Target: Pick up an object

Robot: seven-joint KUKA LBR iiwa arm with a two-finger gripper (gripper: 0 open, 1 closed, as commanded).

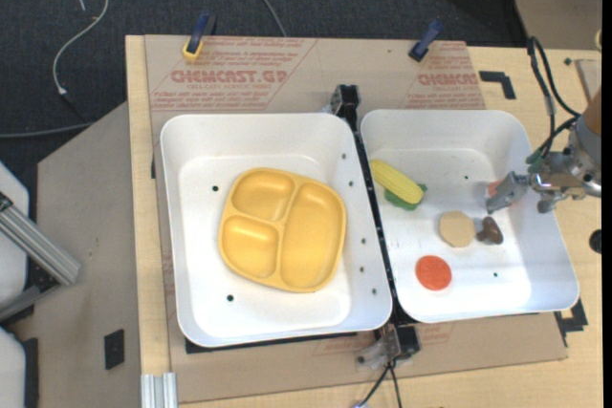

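The right bin (550,277) holds a yellow corn cob with green husk (397,183), a beige round piece (457,229), a small brown lump (491,231) touching its right side, and an orange-red disc (434,272). My gripper (516,190) reaches in from the right over the bin's right half, just above and to the right of the brown lump. Nothing shows between its fingers.
The left bin (191,205) holds a yellow divided plate (284,228). A black clamp (345,98) sits between the bins at the back, and blue clips (199,33) hold the cardboard base. Cables run along the right edge of the bench.
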